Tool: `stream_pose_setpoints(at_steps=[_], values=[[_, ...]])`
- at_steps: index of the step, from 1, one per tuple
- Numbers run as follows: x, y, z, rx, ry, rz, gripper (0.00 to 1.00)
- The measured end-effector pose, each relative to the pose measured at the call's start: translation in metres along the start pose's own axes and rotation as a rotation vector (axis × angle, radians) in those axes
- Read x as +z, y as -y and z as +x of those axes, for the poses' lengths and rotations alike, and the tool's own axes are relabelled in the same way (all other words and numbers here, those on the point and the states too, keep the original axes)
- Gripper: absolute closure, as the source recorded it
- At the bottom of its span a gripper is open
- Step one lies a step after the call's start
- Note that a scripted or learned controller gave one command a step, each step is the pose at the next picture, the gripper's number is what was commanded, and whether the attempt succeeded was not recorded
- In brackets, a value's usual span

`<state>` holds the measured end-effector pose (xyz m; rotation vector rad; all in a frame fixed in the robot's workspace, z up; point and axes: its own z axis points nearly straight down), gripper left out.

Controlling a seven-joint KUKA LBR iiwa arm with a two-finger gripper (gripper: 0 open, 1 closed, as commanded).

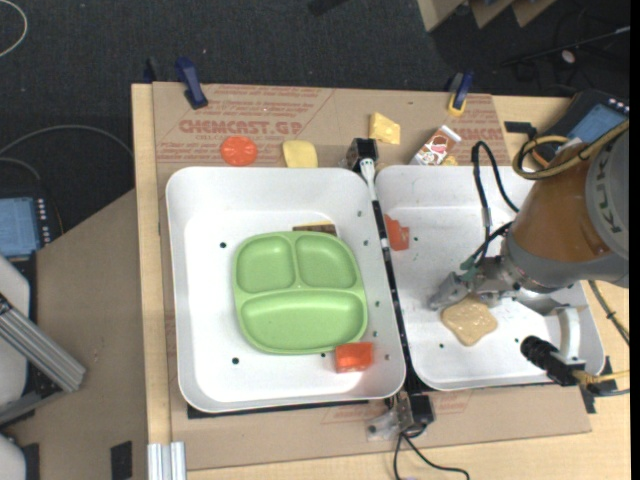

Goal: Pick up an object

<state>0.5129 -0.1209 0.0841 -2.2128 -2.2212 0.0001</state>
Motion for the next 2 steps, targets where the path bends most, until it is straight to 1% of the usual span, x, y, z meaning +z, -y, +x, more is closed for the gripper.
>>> stream_pose_setpoints(at_steps=[1,2], values=[[-0.011,-0.001,-0.004,0.005,0.005,-0.005,1.0],[-0.107,-0.056,0.073,-0.007,0.002,-0.019,1.0]])
